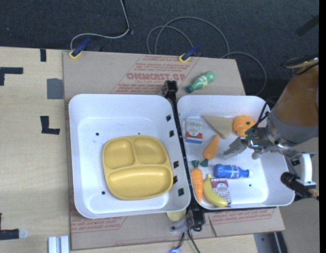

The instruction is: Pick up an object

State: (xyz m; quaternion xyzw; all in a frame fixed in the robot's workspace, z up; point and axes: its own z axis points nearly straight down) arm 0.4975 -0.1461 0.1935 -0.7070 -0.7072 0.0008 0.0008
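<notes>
Hovering inside the right bin (258, 101), the gripper (238, 145) has its fingers spread and nothing between them.

From the camera view, it sits near the bin's right wall, just beside an orange ball (242, 124) and above a blue bottle (230, 171). A carrot (197, 182), banana (212, 193) and small carton (193, 130) lie toward the divider. The left bin (84, 115) carries a yellow plate (137, 167). A green bottle (201, 80) rests on cardboard beyond the far rim.

Gripper (238, 145) hangs low in the right bin (258, 196), fingers spread, holding nothing, just above the blue bottle (230, 171). An orange fruit (242, 124) sits just behind it, an orange carrot (210, 147) to its left. Yellow divided plate (137, 167) fills the left bin (84, 141).
</notes>
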